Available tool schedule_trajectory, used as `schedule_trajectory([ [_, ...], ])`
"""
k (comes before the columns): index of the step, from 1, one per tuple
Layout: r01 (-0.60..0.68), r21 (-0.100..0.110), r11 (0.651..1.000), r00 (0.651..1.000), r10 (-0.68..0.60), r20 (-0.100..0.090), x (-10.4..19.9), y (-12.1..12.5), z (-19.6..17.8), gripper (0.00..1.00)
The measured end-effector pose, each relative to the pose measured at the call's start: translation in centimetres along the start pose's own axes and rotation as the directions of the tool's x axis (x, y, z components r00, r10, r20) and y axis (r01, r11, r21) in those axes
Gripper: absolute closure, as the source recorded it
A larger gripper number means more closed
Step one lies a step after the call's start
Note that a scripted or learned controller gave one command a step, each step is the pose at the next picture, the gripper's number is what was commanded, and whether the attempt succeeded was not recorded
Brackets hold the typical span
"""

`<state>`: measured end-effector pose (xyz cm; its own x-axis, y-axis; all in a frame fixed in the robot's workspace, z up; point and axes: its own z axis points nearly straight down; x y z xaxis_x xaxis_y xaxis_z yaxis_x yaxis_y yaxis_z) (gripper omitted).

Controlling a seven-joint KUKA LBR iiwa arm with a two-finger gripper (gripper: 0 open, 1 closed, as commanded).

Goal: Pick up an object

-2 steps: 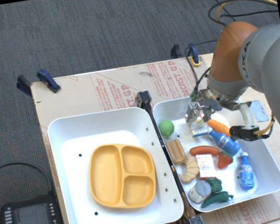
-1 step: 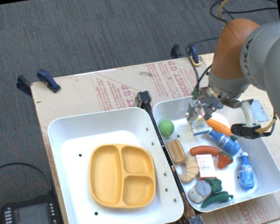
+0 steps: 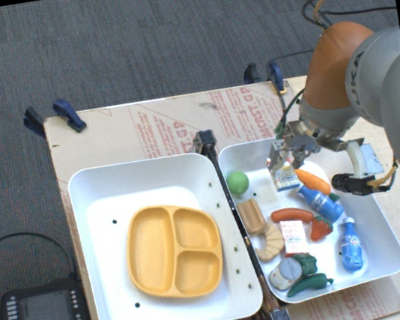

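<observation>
Left bin [image 3: 87, 212]: a yellow divided tray [image 3: 174, 250] is held at its middle, flat on the floor; no loose object is seen beside it.

Right bin [image 3: 383, 235]: the pickable clutter is gathered here, so this is judged to be the bin the arm is sent to.

Green ball [image 3: 238, 182]: placed at ten o'clock in the right bin, apart from the rest and easy to reach.

Centre pile: a bread slice [image 3: 253, 216], a sausage [image 3: 292, 215] and a can [image 3: 284, 274] are crowded together, touching or nearly so.

Small carton [image 3: 285, 177]: set at twelve o'clock in the right bin, directly under the pincer; it is judged the likely target.

Pincer [image 3: 288, 156]: lowered over the carton, pointing down; whether it is apart or closed cannot be told, and nothing is seen gripped.

Carrot [image 3: 312, 180] and blue bottles [image 3: 322, 203]: laid toward three o'clock, just beside the carton, so a neighbour could be nudged.

Table [image 3: 142, 131]: the bins are carried side by side.
</observation>
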<state>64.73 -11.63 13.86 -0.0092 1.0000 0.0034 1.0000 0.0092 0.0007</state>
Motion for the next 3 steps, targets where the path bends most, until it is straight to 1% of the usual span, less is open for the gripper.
schedule_trajectory([
  [1,0.002,-0.001,1.000,1.000,-0.002,-0.001,0.0,0.1,-1.0,1.00],
  [2,-0.004,0.003,1.000,1.000,0.004,0.001,7.0,-3.1,-4.9,1.00],
  [3,-0.003,0.003,1.000,1.000,0.003,0.002,6.9,-0.3,-4.8,1.00],
])
